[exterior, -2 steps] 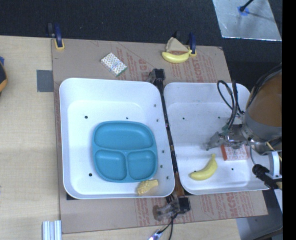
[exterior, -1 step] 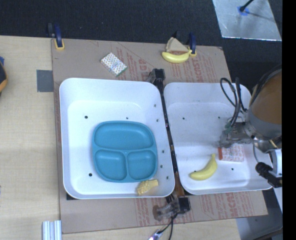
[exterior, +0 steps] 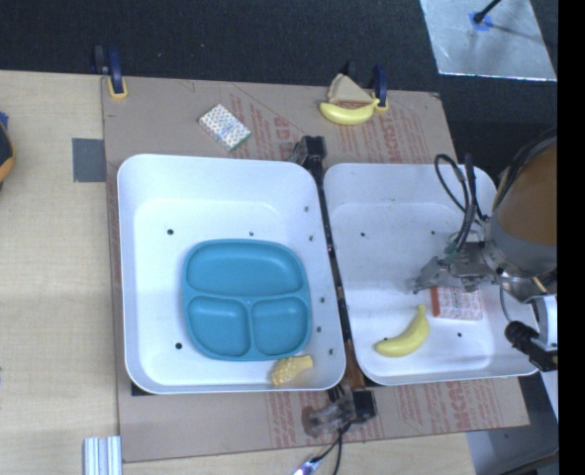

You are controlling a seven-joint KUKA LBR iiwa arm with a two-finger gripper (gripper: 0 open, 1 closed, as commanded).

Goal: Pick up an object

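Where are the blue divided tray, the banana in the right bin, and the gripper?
blue divided tray (exterior: pixel 244 298): camera view, on the ridge where its three compartments meet.
banana (exterior: pixel 405 336): camera view, middle of its curved body, in the right bin.
gripper (exterior: pixel 438 277): camera view, at its tip, above the banana.

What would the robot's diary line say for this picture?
arm: over right white bin | gripper: above red-and-white flat packet | yellow plastic banana: lying nearby, untouched | pick: not yet done

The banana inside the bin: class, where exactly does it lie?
The banana lies in the right bin, near its front edge, just left of and below a red-and-white packet under the claw.
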